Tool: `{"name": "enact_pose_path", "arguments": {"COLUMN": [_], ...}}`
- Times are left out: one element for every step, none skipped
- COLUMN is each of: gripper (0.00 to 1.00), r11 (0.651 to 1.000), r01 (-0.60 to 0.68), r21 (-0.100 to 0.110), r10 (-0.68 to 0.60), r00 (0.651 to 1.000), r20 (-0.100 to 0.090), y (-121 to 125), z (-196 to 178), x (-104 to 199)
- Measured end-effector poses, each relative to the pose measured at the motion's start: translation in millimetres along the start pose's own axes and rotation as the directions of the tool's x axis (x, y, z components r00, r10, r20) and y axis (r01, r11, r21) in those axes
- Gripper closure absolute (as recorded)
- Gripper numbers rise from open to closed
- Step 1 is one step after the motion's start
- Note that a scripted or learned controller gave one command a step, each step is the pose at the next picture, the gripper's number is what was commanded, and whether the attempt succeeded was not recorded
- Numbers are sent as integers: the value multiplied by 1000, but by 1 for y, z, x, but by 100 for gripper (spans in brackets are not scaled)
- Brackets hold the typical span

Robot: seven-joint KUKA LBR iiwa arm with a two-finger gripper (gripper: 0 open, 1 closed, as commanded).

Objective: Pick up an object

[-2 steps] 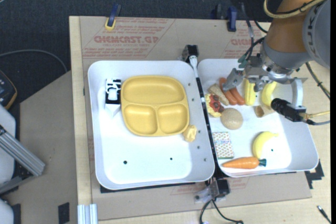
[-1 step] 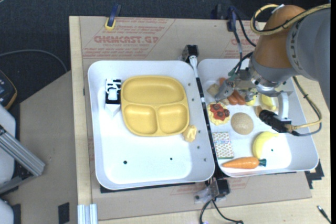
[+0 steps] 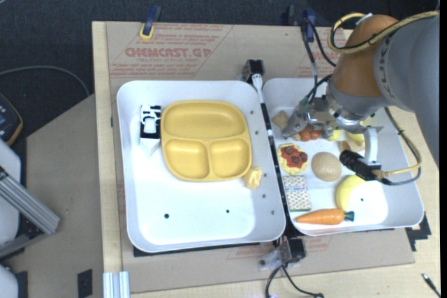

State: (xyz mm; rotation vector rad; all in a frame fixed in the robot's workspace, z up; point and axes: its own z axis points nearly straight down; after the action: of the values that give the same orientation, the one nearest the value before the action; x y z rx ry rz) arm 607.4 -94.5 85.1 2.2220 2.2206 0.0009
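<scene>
Nearest me, an orange plastic carrot [image 3: 323, 217] lies in the right white bin [image 3: 404, 209]; my gripper [image 3: 307, 123] hovers above, jaws' state I cannot tell.

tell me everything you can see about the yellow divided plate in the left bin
The yellow divided plate looks like matte plastic with rounded corners: one wide compartment across the far side, two smaller ones nearer the camera. It lies flat, right way up, in the far half of the left bin. A small pale yellow piece sits against its near right corner.
</scene>
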Motion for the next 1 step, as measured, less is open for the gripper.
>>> {"name": "enact_pose_path", "arguments": {"gripper": [100], "r11": [1000], "r01": [-1], "r21": [0], "r10": [1], "r00": [1000], "r20": [0], "y": [0], "z": [-11], "x": [0]}}
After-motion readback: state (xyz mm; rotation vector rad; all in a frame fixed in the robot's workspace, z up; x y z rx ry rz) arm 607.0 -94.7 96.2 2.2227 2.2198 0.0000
